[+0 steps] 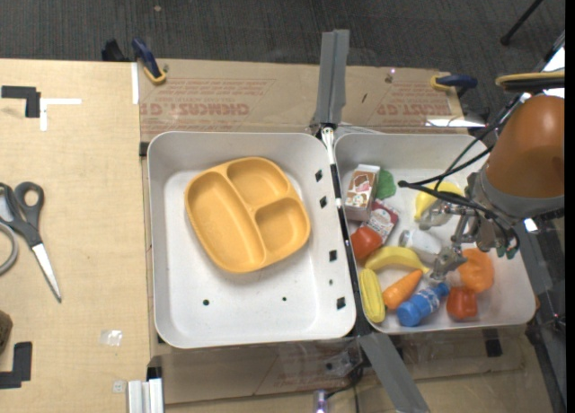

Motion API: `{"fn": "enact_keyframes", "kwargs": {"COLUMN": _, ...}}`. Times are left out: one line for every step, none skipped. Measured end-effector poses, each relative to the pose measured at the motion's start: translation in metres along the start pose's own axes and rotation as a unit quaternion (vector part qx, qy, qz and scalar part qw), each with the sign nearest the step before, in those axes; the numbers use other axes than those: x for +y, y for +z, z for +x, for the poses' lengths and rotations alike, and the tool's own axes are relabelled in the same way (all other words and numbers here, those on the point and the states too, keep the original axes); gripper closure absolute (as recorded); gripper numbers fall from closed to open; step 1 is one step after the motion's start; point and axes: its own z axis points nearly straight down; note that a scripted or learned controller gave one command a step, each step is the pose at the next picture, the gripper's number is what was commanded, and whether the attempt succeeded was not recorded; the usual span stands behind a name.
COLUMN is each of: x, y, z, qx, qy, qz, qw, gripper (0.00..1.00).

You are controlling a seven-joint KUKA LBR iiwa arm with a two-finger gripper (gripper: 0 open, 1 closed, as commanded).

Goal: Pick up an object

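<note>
Your grey arm with the orange band (537, 146) reaches into the right white bin (517, 312), its 2-finger gripper (446, 259) low among toy foods; whether the fingers are open or shut, you cannot tell. A yellow plastic banana (393, 259) and an orange plastic carrot (401, 288) lie just beside it. The left white bin (243, 326) holds a yellow 3-compartment plate (247, 214).

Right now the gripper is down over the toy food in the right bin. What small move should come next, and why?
Probably a short descent, then close. The gripper hovers low in the right bin, just above the gap between the banana, the carrot and the orange fruit. Nothing sits between its fingers yet, so lifting now would likely come up bare.
</note>
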Motion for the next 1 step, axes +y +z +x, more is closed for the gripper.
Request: {"fn": "enact_keyframes", "kwargs": {"x": 0.0686, "y": -0.0018, "z": -0.0971, "qx": -0.002, "qy": 0.015, "qz": 0.0, "qw": 0.9999, "gripper": 0.0}}
